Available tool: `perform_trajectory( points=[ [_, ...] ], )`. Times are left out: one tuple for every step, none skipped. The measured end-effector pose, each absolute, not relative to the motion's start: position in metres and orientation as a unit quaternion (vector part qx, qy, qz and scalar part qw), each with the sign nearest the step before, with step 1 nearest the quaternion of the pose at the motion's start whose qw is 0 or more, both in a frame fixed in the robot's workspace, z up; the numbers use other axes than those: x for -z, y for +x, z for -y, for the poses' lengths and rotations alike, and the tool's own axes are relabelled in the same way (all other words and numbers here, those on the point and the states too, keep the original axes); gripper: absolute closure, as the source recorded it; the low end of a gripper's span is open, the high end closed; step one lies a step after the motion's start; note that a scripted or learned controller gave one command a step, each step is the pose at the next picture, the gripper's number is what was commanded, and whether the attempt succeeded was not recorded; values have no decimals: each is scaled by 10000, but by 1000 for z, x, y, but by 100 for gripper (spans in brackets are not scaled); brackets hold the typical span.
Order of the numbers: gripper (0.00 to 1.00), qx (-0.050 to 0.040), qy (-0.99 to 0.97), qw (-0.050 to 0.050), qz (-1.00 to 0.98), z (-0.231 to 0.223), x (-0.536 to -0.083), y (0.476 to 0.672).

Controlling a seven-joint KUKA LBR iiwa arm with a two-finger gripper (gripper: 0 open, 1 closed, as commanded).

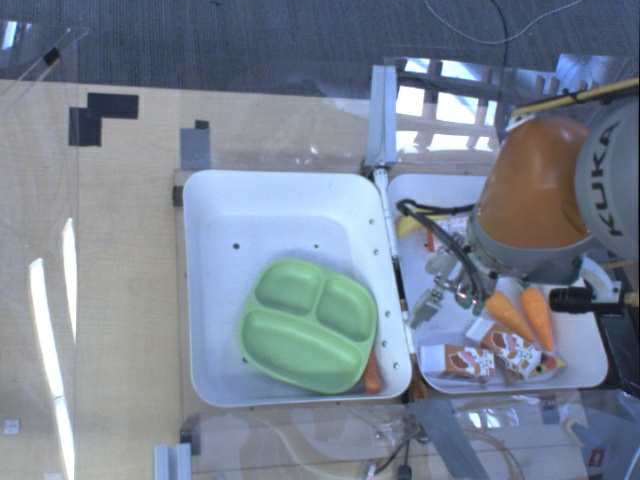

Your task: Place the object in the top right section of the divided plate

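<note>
Hovering over the right white bin, two-finger gripper grip state unreadable. Orange plastic carrots at its 3 o'clock; green divided plate at 9. Advice: centre over one carrot before descending.

Two carrots lie side by side in the right white bin, with two printed snack cartons just beside them at six o'clock. A yellow item sits at the bin's ten o'clock corner.
</note>
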State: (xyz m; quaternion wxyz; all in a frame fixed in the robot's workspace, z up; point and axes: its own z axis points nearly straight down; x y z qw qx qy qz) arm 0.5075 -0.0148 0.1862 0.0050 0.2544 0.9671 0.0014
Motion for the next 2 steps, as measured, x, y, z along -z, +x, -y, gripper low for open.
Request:
perform_trajectory(
  points=[
    [0,-10,2505,43,-9681,32,-186,490],
    [0,-15,2855,53,-9584,20,-208,496]
  ],
)
